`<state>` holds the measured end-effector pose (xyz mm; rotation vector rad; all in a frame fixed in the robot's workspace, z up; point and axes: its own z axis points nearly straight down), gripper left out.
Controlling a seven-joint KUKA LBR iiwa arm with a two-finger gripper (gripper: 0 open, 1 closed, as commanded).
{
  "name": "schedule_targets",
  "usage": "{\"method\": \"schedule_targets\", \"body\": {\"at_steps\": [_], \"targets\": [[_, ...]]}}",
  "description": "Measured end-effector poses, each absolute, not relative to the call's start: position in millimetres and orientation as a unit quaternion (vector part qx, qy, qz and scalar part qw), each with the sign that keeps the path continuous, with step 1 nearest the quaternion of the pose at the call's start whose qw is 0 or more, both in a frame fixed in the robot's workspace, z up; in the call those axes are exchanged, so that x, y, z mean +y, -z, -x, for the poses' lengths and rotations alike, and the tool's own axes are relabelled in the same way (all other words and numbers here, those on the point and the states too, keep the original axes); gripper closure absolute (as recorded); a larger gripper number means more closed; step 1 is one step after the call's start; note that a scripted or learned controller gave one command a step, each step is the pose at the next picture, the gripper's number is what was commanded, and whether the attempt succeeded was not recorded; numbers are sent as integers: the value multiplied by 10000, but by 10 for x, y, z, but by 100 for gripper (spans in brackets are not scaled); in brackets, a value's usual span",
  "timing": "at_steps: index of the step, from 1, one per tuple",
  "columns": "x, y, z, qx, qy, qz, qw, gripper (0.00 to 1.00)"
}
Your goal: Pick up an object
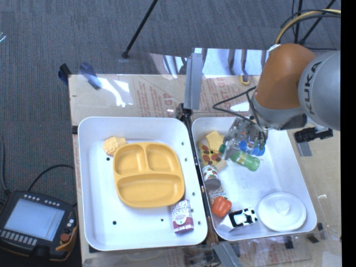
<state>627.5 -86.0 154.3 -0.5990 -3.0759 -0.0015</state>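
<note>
Under claw (245, 141), green bottle (245, 159) — lying flat

The bench (133, 93), its top covered in clear printed sheeting, bears two shallow white bins side by side, the left bin (89, 177) and the right bin (297, 174), touching along a central divider.

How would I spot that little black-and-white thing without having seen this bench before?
Look in the right bin, along its near edge. Between the orange pepper and the round white lid lies the cow toy, the one black-and-white patched thing there.
</note>
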Motion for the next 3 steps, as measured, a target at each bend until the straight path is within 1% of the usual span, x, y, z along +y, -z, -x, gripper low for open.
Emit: {"method": "schedule_targets", "body": {"at_steps": [1,2,3], "targets": [[-768,-2640,-6350,-9764,9,2161,-60,100],[-1259,-843,-5900,-9683,-1,2499,30,100],[-501,-2274,-6201,-9474,30,3199,-73,100]]}}
